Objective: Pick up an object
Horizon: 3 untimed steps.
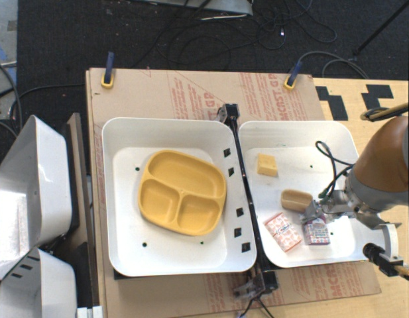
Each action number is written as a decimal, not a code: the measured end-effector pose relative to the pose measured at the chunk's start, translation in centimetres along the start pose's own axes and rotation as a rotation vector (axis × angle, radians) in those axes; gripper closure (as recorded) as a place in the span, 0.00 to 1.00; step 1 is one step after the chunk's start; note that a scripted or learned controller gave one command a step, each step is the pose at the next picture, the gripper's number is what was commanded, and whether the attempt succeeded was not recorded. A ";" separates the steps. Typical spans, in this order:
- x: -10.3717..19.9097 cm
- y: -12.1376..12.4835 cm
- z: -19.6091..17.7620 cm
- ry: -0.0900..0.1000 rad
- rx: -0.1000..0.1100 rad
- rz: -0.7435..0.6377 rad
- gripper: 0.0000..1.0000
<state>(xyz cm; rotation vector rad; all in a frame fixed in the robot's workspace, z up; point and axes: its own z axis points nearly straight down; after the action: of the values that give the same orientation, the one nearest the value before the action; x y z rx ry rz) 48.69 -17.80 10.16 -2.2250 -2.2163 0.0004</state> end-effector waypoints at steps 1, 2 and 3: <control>-0.2 0.2 -4.2 -0.002 -0.005 -0.006 1.00; 0.0 0.1 -8.5 -0.002 -0.004 -0.008 1.00; 0.0 0.2 -13.7 -0.003 -0.006 -0.009 1.00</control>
<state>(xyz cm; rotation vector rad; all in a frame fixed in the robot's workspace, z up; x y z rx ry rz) 48.94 -17.81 23.90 -2.2196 -2.2307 -0.0034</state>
